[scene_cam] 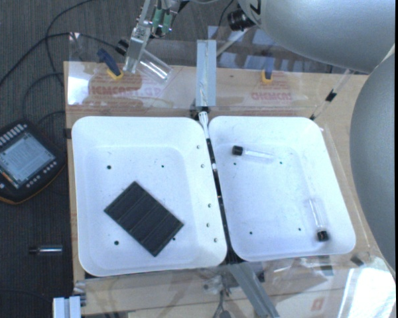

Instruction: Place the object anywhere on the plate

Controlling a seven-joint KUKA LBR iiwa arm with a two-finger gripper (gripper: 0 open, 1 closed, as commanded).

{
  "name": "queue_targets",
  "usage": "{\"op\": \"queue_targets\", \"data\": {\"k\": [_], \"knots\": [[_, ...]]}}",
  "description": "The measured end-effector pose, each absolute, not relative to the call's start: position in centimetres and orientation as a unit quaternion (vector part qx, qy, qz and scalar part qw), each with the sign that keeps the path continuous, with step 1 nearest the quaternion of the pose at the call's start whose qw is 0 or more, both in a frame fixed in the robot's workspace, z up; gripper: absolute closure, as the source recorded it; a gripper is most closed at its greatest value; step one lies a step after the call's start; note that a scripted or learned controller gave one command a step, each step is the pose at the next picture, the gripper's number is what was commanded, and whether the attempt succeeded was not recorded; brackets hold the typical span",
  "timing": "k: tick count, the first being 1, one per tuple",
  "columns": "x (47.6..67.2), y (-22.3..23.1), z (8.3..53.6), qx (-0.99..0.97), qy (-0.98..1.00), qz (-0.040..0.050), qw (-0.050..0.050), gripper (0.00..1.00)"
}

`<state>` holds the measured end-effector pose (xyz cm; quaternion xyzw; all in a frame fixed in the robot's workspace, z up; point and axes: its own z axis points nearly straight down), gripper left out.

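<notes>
Two bins, a plate and two vials

Two white bins sit side by side. Left bin [86, 177] holds the dark plate [144, 218]. Right bin [331, 177] holds one clear vial [251, 153] near its back and another [316, 218] by its right wall, both lying flat.

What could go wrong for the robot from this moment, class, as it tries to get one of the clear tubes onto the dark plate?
1. The capped tubes are clear on a white bin, so they may be hard to detect.
2. They are round and lie flat, so one may well roll away from a grasp, or off the flat plate.
3. The carry must cross the raised rims between the bins.
</notes>
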<state>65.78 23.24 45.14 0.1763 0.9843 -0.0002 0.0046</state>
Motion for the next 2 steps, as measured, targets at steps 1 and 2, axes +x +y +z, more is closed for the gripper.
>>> {"op": "queue_targets", "data": {"k": [1, 2], "knots": [[65.89, 23.28, 46.03, 0.177, 0.984, 0.0000, 0.006, 1.00], [65.99, 23.32, 46.92, 0.177, 0.984, 0.0001, 0.007, 1.00]]}}
